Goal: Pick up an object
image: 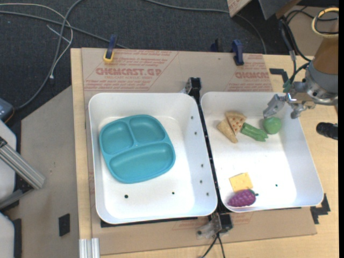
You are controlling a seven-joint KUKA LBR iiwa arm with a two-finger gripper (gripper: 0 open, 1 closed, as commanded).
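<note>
The gripper point(283, 106) is seen spread open, nothing held, at the far right edge of the right bin point(290, 168). A green ball point(272, 125) lies just below the fingertips, touching a green pepper-like piece point(253, 132); two tan wedges point(231, 127) sit beside that. A yellow block point(240, 181) and purple grapes point(242, 198) are well apart, near the front. Risks judged: the ball may be rolled away by one finger, or the bin wall struck. A teal plate point(137, 148) rests in the left bin point(107, 198).

Left bin point(102, 160): divided plate point(137, 148) inside.
Right bin point(301, 168): bread wedges point(231, 126), bean pod point(253, 132) and round fruit point(272, 125) toward the back; cheese block point(240, 181) and grapes point(242, 198) at the front.
</note>
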